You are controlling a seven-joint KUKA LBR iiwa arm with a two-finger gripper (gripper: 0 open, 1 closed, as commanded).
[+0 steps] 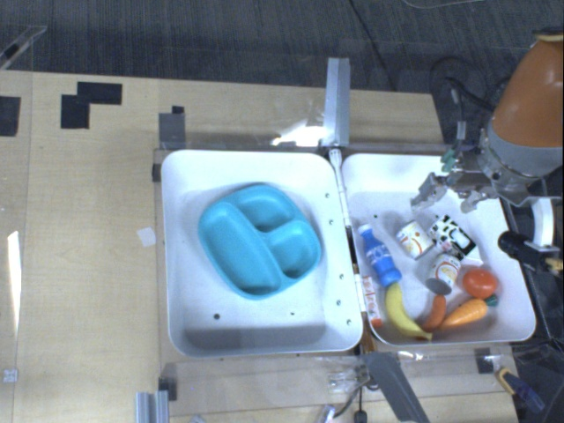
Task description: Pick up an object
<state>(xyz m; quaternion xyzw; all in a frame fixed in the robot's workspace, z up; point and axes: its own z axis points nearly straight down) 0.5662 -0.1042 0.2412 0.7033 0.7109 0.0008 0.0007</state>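
My gripper (448,197) hangs over the back of the right bin (388,179), its fingers spread open with nothing between them. Just below it lie a small white cup (412,239) and a black-and-white box (452,234). Further toward the front are a blue bottle (379,258), a banana (404,314), a grey can (443,274), a red tomato (480,282) and an orange carrot (464,314). These objects crowd the bin's front half.
The left bin (189,324) holds a blue divided plate (260,239). A grey metal post (337,104) stands behind the wall between the two bins. The arm's orange band (533,82) fills the upper right.
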